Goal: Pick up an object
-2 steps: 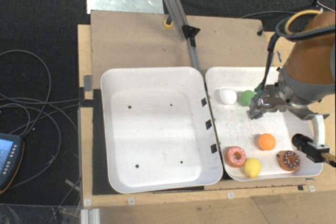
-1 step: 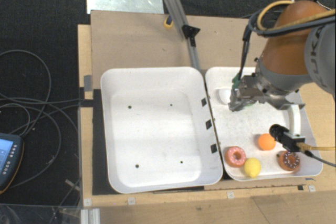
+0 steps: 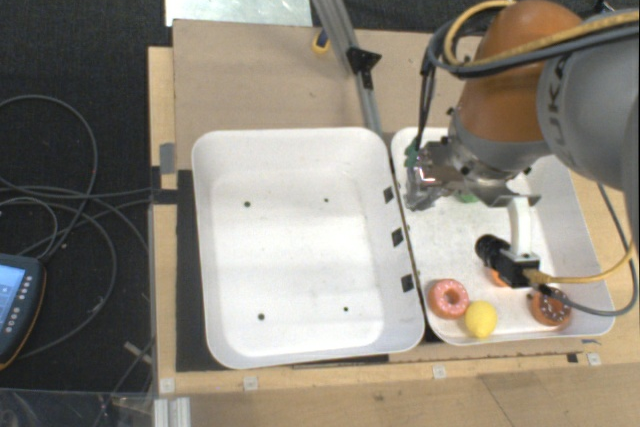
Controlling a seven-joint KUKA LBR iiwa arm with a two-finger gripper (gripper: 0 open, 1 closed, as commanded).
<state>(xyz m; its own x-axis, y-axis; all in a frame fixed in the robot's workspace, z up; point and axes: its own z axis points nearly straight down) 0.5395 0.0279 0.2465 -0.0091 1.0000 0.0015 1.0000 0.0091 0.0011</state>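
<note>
No writing is legible anywhere; on the brown worktop (image 3: pixel 260 75) over dark carpet, the claw (image 3: pixel 428 177) sits at the right bin's (image 3: pixel 575 205) upper left, its state untellable, above a pink donut (image 3: pixel 448 297), lemon (image 3: pixel 481 319) and brown donut (image 3: pixel 549 309).

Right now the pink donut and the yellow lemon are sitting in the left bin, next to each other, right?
Not quite. The camera view shows the pink donut and the yellow lemon next to each other in the right bin, near its front edge, not in the left bin.
</note>
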